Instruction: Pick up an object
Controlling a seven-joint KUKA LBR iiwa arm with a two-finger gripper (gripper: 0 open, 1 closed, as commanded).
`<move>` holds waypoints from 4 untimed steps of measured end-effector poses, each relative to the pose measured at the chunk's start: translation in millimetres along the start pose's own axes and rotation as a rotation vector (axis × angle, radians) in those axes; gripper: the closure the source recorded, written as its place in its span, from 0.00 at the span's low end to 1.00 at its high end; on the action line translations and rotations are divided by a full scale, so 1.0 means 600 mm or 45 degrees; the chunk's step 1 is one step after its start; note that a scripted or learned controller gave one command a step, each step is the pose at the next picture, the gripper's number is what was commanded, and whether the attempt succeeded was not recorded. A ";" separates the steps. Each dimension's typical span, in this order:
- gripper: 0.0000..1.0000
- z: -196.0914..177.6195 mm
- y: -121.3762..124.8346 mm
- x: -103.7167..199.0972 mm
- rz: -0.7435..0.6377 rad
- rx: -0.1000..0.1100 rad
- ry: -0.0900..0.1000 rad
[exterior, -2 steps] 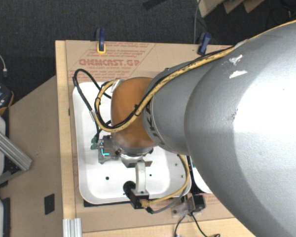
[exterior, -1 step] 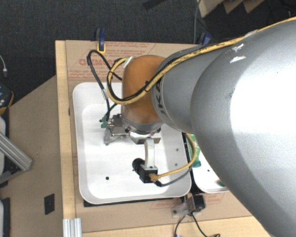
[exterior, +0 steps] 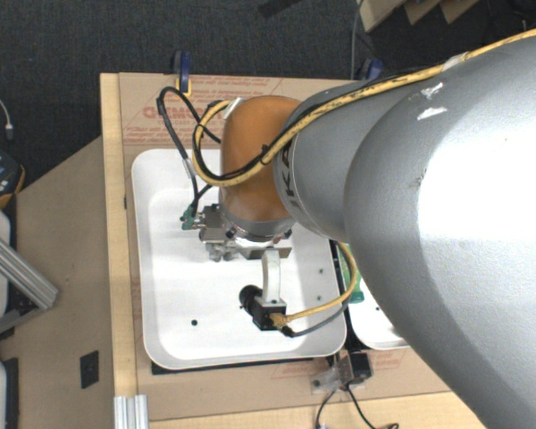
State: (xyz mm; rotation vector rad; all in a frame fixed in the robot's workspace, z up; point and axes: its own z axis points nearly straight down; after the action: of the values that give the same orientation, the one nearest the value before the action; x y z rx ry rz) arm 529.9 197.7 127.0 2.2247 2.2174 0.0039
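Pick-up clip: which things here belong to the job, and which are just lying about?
Job: hand over the left bin; right bin; dark speck in the left bin, too small to identify.
Lying about: blue clamp; aluminium rail; black patch on the bench.

The tan bench point(exterior: 116, 239) carries two white bins — left bin point(exterior: 161, 275), right bin point(exterior: 377, 327) (mostly hidden).
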 end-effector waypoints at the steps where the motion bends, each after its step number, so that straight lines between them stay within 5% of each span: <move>1: 0.00 0.001 0.000 0.000 0.000 0.001 0.000; 2: 0.00 -0.294 0.061 0.049 -0.009 -0.023 0.009; 3: 0.00 -0.244 -0.069 0.044 -0.006 0.014 -0.004; 4: 0.00 -0.415 0.047 -0.039 0.003 -0.017 0.001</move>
State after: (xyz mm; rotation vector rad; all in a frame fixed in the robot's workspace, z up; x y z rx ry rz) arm 557.2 174.0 375.9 2.2212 2.2079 0.0189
